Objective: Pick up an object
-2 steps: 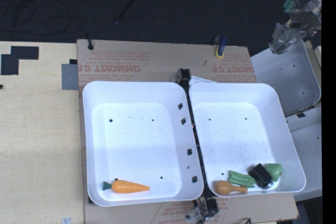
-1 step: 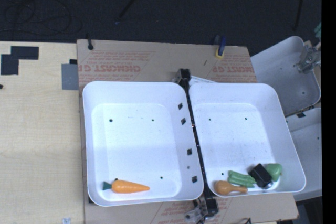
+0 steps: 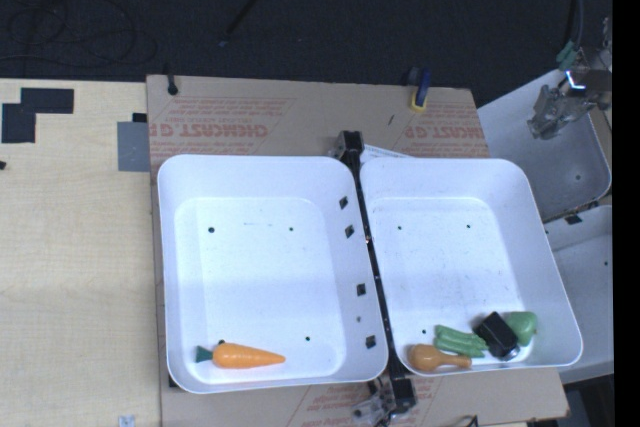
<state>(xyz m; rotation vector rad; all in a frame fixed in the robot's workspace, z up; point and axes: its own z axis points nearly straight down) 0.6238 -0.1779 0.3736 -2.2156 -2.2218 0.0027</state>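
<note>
Left of the black seam (image 3: 362,255) between the two bins: left bin (image 3: 175,215), holding a single orange carrot (image 3: 245,355) with a green top, lying flat near the front wall, tip toward the seam. Wide bare floor behind the carrot, no neighbours at either side.

Right of the seam: right bin (image 3: 540,215), with four things crowded into the front corner farthest from the seam. Nearest the seam, a tan pear-shaped toy (image 3: 437,358); just behind, a green pod (image 3: 460,341); then a black block (image 3: 497,335) tilted against a green lump (image 3: 522,323) close to the rim. Plenty of free floor behind that cluster.

Beneath the seam and both bins, brown cardboard (image 3: 300,120).
</note>
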